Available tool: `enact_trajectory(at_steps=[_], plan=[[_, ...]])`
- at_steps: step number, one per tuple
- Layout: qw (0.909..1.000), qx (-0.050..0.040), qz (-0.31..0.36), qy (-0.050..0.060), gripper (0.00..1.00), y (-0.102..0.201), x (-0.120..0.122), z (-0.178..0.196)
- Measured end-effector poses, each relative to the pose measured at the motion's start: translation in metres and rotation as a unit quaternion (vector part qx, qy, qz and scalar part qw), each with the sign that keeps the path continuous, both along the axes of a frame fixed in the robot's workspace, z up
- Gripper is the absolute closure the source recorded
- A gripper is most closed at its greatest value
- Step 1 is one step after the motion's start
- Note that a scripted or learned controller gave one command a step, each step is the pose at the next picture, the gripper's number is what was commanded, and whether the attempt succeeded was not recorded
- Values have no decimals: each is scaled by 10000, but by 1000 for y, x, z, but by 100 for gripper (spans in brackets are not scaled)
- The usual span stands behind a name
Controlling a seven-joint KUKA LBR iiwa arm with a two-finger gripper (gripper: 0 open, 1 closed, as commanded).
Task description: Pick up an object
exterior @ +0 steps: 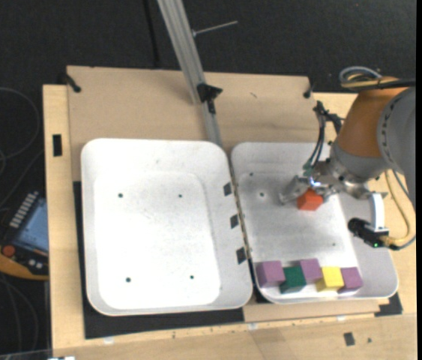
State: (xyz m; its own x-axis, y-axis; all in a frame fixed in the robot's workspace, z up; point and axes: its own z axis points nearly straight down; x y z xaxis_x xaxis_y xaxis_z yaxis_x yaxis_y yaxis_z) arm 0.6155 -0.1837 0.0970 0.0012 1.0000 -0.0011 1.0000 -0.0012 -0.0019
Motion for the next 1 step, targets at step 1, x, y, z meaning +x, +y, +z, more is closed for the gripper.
enact_trajectory(at_steps=[1], plan=[[10000,-5,-27,-34,100,-2,3,12]])
